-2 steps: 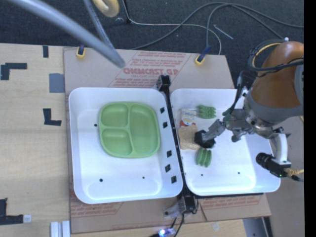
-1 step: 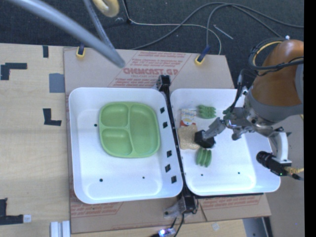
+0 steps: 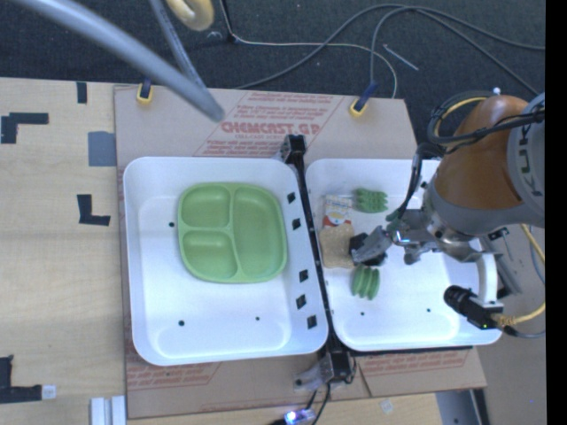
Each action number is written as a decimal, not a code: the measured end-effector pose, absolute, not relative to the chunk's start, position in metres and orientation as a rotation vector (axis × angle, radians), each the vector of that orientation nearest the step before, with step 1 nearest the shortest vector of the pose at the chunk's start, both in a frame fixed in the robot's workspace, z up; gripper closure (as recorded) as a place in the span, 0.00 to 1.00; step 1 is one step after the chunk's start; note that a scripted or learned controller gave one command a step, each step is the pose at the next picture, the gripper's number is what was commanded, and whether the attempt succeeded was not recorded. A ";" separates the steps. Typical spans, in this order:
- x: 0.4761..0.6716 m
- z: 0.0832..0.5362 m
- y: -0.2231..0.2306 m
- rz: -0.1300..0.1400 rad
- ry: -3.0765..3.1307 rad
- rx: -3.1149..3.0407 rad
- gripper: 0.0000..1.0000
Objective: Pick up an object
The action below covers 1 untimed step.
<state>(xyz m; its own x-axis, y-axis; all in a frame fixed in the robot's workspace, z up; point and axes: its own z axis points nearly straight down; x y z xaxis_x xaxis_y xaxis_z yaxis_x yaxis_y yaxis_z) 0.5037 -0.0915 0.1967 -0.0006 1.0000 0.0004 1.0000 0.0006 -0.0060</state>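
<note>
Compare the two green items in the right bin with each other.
The upper green item lies lengthwise left to right near the bin's top; the lower green item stands more up and down in the view, mid-bin. The gripper is just above the lower one and farther from the upper. Both look ridged and the same green.

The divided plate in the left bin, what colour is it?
Light green; the divided plate shows plainly in the camera view.

Green divided plate (image 3: 233,232) looked smooth matt plastic. Both white bins (image 3: 151,308) smooth, slightly glossy plastic. Board under them (image 3: 266,118) was plain brown cardboard w/ red print. Bench top (image 3: 53,264) pale wood-look, matt.
</note>
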 end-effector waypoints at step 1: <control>0.495 0.135 -0.093 0.008 -2.216 -2.217 0.00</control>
